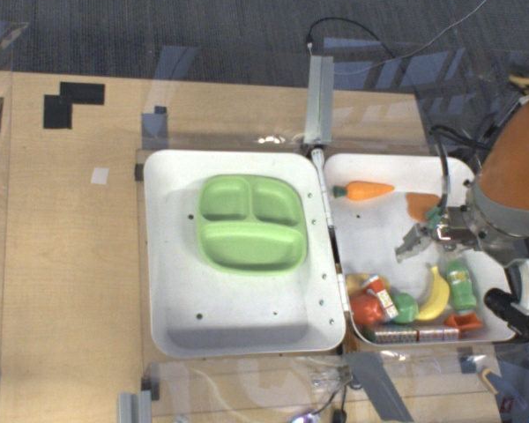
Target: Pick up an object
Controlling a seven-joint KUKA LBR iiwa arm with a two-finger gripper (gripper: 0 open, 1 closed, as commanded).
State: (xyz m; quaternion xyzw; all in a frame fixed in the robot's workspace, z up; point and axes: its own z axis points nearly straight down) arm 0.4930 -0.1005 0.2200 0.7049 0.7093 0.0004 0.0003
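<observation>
Two-finger gripper point(414, 243) hangs over the middle of the right shallow white bin point(370, 236), fingers spread, nothing between them. Pickable items: orange plastic carrot point(363, 190) near the bin's far-left corner; yellow plastic banana point(435, 294), green bottle point(462, 291) and red toy tomato point(368, 309) heaped along the near edge. Green three-compartment plastic plate point(250, 223) sits in the left white bin point(172, 263).

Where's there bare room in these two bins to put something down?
Left white bin: floor around the green divided plate. Right white bin: bare between the orange carrot and the crowded toy pile along its near edge.
</observation>
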